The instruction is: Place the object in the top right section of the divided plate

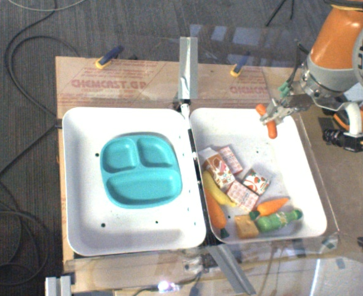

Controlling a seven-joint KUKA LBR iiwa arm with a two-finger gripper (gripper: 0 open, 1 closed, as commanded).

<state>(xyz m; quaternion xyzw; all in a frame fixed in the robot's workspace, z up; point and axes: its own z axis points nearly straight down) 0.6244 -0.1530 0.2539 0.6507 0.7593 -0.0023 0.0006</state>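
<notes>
A teal divided plate [142, 169] lies in the left white bin [83, 227], with two small sections at its far side and one long section at its near side. Nothing lies in its top right section [157, 153]. My gripper [267, 120] hangs over the far right part of the right bin [311, 184]. Its orange-tipped fingers [272, 130] stand apart with nothing between them. The toy foods lie lower in that bin, well apart from the gripper.
In the right bin lie several snack packets [231, 174], a yellow banana [216, 193], two carrots [272, 206], a green bottle [278, 220] and a brown block [246, 227]. A metal divider [187, 73] stands behind the bins. Cables trail on the floor at the left.
</notes>
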